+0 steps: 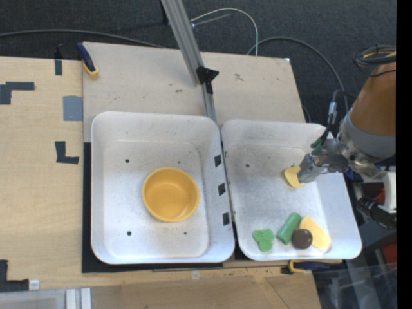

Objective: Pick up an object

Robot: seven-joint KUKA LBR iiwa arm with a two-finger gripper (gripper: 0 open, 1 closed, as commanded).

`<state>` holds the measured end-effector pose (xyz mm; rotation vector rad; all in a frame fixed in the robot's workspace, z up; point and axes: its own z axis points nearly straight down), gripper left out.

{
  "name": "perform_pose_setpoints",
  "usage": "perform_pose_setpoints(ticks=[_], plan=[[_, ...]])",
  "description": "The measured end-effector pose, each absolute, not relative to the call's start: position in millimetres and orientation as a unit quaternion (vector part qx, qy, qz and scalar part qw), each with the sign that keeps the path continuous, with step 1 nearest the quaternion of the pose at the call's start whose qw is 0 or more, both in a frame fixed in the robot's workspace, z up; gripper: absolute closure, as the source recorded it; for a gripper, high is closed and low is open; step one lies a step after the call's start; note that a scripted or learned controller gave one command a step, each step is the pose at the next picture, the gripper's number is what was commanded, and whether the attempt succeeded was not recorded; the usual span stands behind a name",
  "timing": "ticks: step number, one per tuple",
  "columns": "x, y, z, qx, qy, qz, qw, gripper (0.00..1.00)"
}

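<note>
so the arm [373, 118] comes in from the right edge of the frame and its jaws [308, 172] sit low over the right bin [257, 143], right up against a small yellow piece [293, 177] near the bin's middle right. can't tell if the jaws are spread or pinching it. lower right of that bin has a green leafy bit [263, 239], a green cylinder [289, 228], a brown ball [301, 238] and a yellow lump [317, 234] bunched together. left bin [116, 134] holds a yellow bowl [170, 194].
</note>
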<state>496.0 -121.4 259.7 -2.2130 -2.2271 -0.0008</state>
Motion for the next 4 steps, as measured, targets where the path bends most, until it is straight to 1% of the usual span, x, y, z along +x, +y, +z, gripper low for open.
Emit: perform_pose_setpoints(ticks=[1, 2, 3, 4], plan=[[507.2, -73, 248, -0.705, -0.709, 0.0006, 0.002, 1.0], [499.6, -18, 235, -0.705, -0.709, 0.0009, 0.002, 1.0], [500.4, 26, 229, -0.705, -0.709, 0.0012, 0.002, 1.0], [508.5, 79, 238, -0.704, -0.71, 0.0001, 0.001, 1.0]])
